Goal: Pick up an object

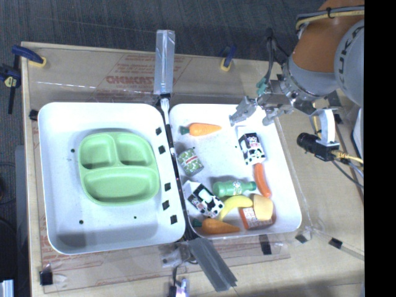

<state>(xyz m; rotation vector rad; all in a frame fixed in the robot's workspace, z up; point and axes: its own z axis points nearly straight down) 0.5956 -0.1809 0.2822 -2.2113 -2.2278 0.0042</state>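
Observation:
My gripper (255, 114) hangs over the far right corner of the right bin (291, 184), open, with nothing between its fingers. Just below it lies a small black-and-white cow-print carton (250, 148). A carrot (204, 129) lies to its left near the bin's far wall. Toward the near end are a green bottle (233, 186), a banana (232, 206), a red sausage (262, 179), a second cow-print carton (206, 201), an orange-and-yellow box (257, 212), another carrot (218, 227) and a small green-and-red packet (190, 160).
The left bin (55, 221) holds a green divided tray (117, 166). A grey bar (164, 60) stands at the far end of the divider between the bins. Cables and a black fitting (315, 144) hang to the right of the right bin.

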